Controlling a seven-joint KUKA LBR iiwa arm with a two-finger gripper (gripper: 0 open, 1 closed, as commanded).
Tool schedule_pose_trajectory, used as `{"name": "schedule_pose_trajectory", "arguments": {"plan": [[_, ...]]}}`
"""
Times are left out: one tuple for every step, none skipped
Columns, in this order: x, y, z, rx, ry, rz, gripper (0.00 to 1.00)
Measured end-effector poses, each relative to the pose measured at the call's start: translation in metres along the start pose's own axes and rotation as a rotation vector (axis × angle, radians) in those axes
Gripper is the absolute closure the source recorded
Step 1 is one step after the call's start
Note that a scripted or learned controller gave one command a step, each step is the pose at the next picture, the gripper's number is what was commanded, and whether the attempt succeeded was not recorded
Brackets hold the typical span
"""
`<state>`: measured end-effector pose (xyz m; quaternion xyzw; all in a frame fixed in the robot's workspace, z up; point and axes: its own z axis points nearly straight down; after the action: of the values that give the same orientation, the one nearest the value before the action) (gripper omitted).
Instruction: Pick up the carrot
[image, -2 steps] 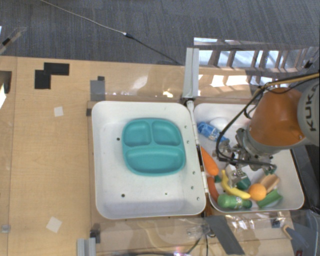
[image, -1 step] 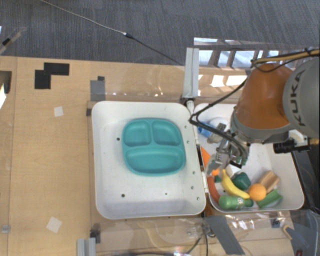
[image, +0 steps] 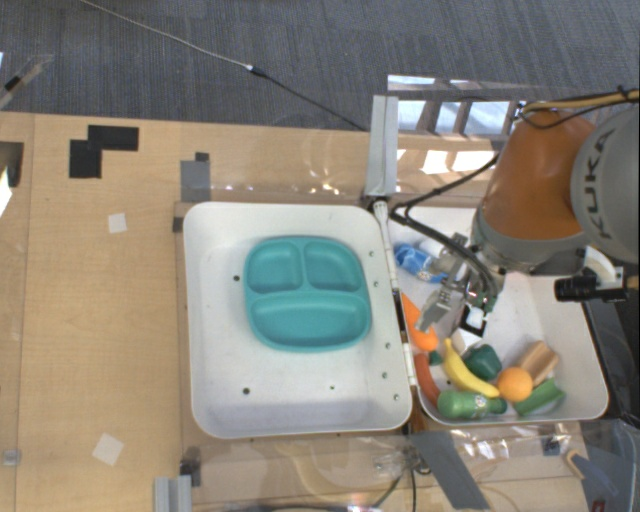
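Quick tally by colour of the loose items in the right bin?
Orange: 2, carrot and orange
Yellow: 1, banana
Green: 3 pieces
Red: 1 piece
Tan: 1 block
Blue: 1 wrapper
Total: 9; the arm hides part of the bin.

Teal tray (image: 305, 293); white bins (image: 215, 400); orange carrot (image: 412, 318); yellow banana (image: 466, 371).

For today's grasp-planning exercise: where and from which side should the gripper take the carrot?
Grip the carrot mid-body, from above, fingers closing across its width. It lies lengthwise hard against the right bin's left wall, with the banana close by, so a side approach looks blocked.
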<state>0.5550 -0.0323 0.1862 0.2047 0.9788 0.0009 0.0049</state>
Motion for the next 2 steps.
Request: {"name": "schedule_pose_trajectory", "arguments": {"plan": [[0.0387, 0.0023, 0.0006, 0.001, 0.004, 0.098, 0.00], [0.0385, 0.0020, 0.0007, 0.001, 0.004, 0.099, 0.00]]}}
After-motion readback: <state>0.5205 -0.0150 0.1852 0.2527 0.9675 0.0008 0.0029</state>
